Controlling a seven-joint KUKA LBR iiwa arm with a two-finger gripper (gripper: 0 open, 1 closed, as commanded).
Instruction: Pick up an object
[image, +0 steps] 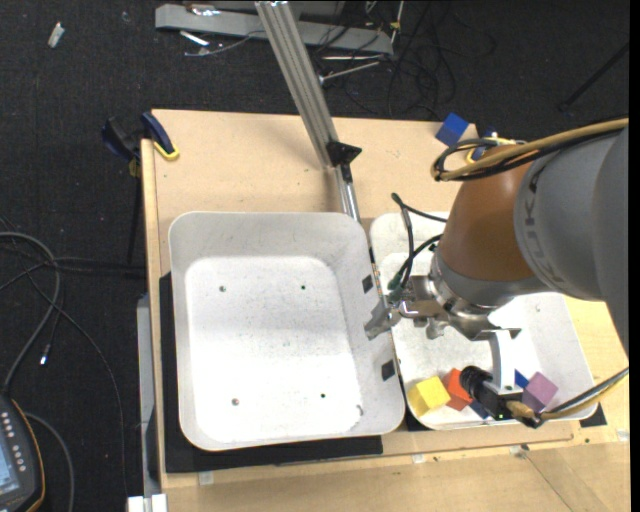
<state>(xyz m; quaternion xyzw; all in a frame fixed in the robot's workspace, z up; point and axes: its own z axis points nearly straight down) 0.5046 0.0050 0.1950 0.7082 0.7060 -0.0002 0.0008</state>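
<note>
My gripper hangs low over the left side of the right bin, close to the wall shared with the left bin. The grey arm with its orange band covers much of that bin. Along the bin's front edge lie a yellow block, an orange block, a small blue piece and a purple block. All of them sit in front of and to the right of the gripper, apart from it. Nothing is visibly held.
The left bin is beside the gripper on its left. A blue block lies on the bench at the back right, and a blue and yellow clamp at the back left. A slanted metal pole reaches to the bins' back edge.
</note>
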